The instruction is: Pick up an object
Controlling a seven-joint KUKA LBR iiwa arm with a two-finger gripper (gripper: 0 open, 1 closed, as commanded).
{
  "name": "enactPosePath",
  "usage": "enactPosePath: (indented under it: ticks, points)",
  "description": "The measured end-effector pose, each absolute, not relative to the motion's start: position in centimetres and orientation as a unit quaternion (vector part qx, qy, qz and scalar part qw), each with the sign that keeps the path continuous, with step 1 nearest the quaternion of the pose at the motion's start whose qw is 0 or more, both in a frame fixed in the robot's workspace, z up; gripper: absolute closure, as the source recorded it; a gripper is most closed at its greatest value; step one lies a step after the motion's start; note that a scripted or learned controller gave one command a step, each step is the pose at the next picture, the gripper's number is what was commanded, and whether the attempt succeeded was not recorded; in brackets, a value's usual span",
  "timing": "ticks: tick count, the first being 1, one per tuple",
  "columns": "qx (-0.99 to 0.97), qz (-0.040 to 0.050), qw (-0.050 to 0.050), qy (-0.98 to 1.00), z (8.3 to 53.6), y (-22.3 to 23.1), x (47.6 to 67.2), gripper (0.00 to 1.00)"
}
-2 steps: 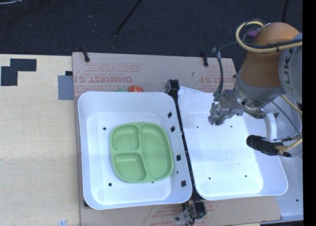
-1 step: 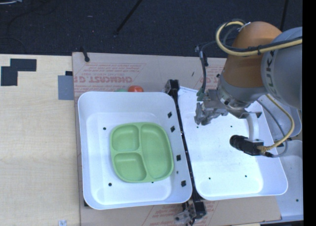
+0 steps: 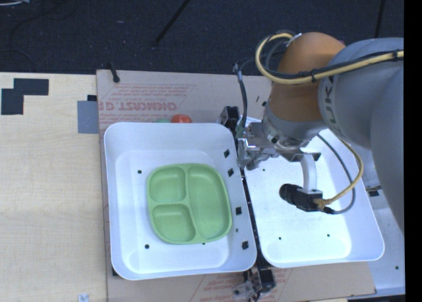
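Note:
A light green plate (image 3: pixel 190 202) with three compartments lies flat in the middle of the left bin (image 3: pixel 125 162). My gripper (image 3: pixel 250 149) hangs under the orange wrist (image 3: pixel 300 76), low over the far left corner of the right bin (image 3: pixel 343 241), beside the wall between the two bins. The wrist and its cables hide most of it from above. I see no object in it. It stands to the right of the plate and apart from it.
A small red thing (image 3: pixel 180 119) with a bit of green beside it lies on the cardboard just behind the left bin's far rim. A black plug (image 3: pixel 300 196) on a yellow cable hangs over the right bin's floor. The grey arm covers the right bin's far right.

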State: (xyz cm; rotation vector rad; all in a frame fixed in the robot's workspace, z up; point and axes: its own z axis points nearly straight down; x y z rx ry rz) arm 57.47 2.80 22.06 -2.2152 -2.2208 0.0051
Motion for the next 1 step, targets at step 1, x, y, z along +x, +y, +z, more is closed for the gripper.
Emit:
enactPosePath:
  ticks: [1]
  points:
    - [-0.705, 0.0011, 0.003, -0.709, 22.23, 8.62, 56.42, 1.0]
